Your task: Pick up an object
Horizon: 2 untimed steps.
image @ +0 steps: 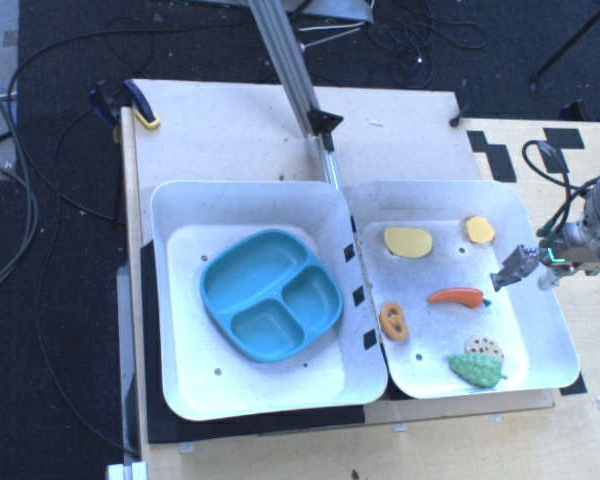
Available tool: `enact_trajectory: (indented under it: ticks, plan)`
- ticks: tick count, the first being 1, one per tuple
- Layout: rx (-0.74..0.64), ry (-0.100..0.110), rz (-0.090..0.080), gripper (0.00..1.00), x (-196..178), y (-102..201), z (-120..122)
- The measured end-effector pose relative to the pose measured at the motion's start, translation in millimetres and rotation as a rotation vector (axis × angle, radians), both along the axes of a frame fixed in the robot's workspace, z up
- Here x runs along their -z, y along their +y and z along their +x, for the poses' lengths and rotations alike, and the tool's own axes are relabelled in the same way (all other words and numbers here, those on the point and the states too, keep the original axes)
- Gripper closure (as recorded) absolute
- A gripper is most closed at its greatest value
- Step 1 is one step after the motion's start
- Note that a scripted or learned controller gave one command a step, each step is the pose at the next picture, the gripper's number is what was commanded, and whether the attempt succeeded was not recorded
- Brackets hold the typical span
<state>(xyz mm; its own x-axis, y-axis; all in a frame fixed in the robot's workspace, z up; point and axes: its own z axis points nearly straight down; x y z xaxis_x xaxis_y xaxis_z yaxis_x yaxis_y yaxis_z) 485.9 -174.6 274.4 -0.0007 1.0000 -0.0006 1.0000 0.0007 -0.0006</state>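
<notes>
On the pale wooden worktop [240, 133] sit two shallow white plastic bins side by side, left bin [175, 268] and right bin [540, 298] touching along their inner walls, prob. so the arm can reach both from one spot.

Left bin carries just a blue three-compartment plastic tray [270, 295], lying flat and turned at an angle, nothing in its sections.

Right bin has the small stuff, spread apart w/ gaps between, which suits a two-finger grab:
- yellow oval flat piece [408, 242], near the back wall
- small orange-yellow rounded piece [480, 230], back right
- red-orange chili-shaped toy [456, 297], lying across mid-bin
- small brown pretzel-like ring [393, 321], close to the inner wall
- speckled round cookie-like piece [484, 347], touching a green leafy toy [477, 370] at the front

The grey robot hand [512, 266] hangs over the right bin's right side, reaching in from the right, tips pointing toward the middle. Can't tell if the fingers are spread or pressed together; too small and dark. Nothing visible between them, so no pick yet by my read.

Nearest candidate looks like the chili toy, just left of and a bit below the tips. It's long and thin, so closing across its narrow width should work; along its length would likely miss. Cookie and leaf touch each other, so a grab there risks catching both or nudging one away.

A grey metal pole [290, 63] slants over the worktop's back, ending at the bins' joint; prob. a fixture mount.
</notes>
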Motion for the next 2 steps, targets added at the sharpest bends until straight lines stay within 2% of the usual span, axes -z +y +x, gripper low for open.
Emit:
enact_trajectory:
  ticks: [1, 2]
  plan:
    - [0.0, 0.0, 0.0, 0.0, -0.2, 0.0, 0.1]
    - [0.002, 0.003, 0.001, 0.0, 46.4, -5.3, -6.0]
